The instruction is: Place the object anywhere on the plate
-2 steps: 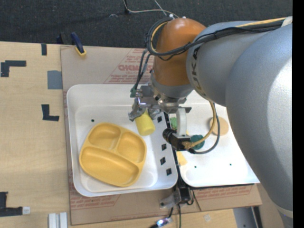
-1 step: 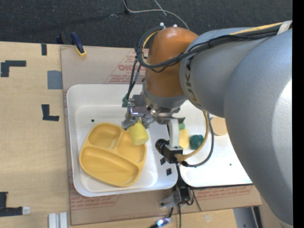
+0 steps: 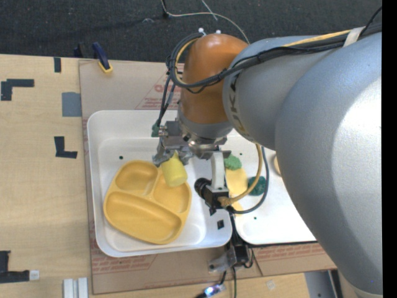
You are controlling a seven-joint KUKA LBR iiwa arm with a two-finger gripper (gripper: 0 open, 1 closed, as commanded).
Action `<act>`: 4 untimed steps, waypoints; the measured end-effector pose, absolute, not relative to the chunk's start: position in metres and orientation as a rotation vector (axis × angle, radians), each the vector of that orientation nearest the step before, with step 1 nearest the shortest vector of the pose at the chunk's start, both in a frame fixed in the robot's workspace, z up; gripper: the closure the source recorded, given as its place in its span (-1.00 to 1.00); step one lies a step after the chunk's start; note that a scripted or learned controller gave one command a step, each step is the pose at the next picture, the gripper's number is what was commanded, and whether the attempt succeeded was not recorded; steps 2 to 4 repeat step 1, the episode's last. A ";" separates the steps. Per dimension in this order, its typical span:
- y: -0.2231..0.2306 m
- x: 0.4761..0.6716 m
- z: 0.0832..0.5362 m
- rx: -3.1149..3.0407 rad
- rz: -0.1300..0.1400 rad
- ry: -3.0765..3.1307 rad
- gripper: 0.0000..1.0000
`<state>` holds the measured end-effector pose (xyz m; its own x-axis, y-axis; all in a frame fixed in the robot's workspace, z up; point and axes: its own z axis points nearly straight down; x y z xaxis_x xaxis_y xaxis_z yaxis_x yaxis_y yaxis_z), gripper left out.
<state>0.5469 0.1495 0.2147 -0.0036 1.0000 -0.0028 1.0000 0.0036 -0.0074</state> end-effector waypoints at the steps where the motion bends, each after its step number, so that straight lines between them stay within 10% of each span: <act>1: 0.149 0.546 0.215 -2.215 0.011 -2.222 -1.00; 4: 0.149 0.546 0.215 -2.215 0.011 -2.222 -1.00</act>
